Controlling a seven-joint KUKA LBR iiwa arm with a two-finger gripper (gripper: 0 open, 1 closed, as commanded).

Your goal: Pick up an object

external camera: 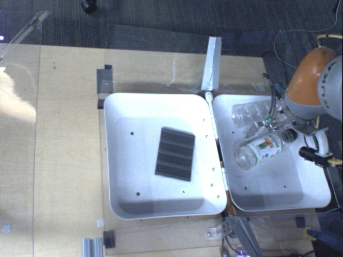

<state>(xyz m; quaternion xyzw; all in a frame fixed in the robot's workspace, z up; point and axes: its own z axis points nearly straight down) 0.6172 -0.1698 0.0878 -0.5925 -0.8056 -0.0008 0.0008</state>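
A black ribbed rectangular block (175,153) lies flat in the middle of the left bin (120,122). In the right bin (300,191) a clear plastic bottle with a green label (258,150) lies on its side, neck toward the lower left. A crumpled clear plastic item (249,112) rests near the bin's far edge. My gripper (274,123) reaches in from the right and hangs between the clear item and the bottle's upper end, close above both. Its tip is dark and cluttered with cables.
The grey arm with its orange band (308,87) covers the right bin's far right corner. A metal divider post (211,63) stands behind the seam between the bins. Tan bench surface (59,143) stretches to the left.
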